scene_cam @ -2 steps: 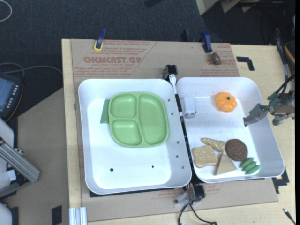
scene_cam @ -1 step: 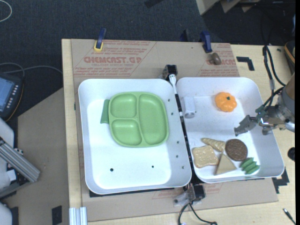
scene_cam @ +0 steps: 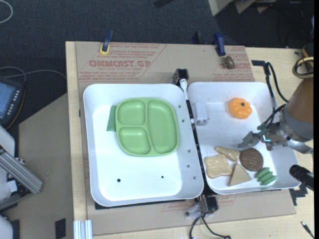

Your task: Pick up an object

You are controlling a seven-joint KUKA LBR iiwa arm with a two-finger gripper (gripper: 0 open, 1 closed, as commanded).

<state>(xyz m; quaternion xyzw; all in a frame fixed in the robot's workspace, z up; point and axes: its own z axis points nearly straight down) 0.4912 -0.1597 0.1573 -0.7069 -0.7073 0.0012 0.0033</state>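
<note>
In the right bin point(scene_cam: 214, 96) an orange pumpkin-like toy point(scene_cam: 239, 108) rests near the back. A cluster of toy food fills the front: a brown round patty point(scene_cam: 250, 159), a toast slice point(scene_cam: 218, 166), a tan cracker piece point(scene_cam: 227, 153), a tan wedge point(scene_cam: 240, 175) and a green pea pod point(scene_cam: 266, 176). My gripper point(scene_cam: 257, 138) reaches in from the right and hovers just above and behind the patty, over the bin floor. I see nothing gripped in it.
The left bin point(scene_cam: 99, 168) holds a green divided plate point(scene_cam: 147, 126). A small grey part point(scene_cam: 201, 119) sits by the right bin's left wall. Clamps point(scene_cam: 105, 44) and cables line the board's back edge.
</note>
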